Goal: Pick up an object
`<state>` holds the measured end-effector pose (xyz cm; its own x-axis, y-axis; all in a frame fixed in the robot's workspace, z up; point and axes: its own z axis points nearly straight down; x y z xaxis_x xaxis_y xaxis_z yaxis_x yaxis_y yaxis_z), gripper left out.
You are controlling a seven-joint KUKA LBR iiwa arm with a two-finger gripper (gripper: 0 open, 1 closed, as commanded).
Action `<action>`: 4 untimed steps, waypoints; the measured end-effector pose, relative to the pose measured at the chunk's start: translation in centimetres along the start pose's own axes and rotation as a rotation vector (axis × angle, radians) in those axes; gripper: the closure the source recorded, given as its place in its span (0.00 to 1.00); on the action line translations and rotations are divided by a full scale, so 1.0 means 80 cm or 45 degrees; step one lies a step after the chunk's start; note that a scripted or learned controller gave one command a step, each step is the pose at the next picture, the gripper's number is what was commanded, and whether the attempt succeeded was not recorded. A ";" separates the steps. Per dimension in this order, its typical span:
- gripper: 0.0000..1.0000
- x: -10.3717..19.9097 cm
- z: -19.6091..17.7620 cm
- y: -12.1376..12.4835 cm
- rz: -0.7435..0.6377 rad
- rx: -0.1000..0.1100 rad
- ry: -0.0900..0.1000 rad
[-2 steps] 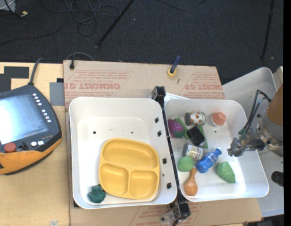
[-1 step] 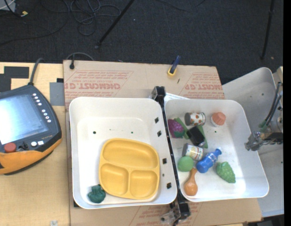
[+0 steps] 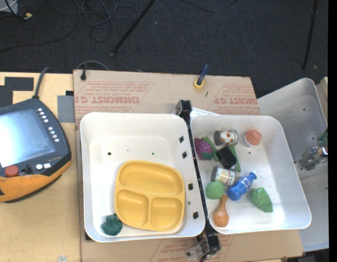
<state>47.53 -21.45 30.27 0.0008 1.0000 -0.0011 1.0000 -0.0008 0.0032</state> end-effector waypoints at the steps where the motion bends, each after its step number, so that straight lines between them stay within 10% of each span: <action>1: 1.00 0.005 -0.202 0.002 -0.003 -0.018 -0.007; 2: 1.00 0.105 -0.105 0.001 -0.009 0.015 0.007; 3: 1.00 0.031 -0.259 0.002 0.004 -0.011 -0.006; 4: 1.00 0.112 -0.137 0.001 -0.006 0.017 0.006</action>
<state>47.55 -12.50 41.20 -0.0039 1.0000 0.0036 0.9999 0.0039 -0.0100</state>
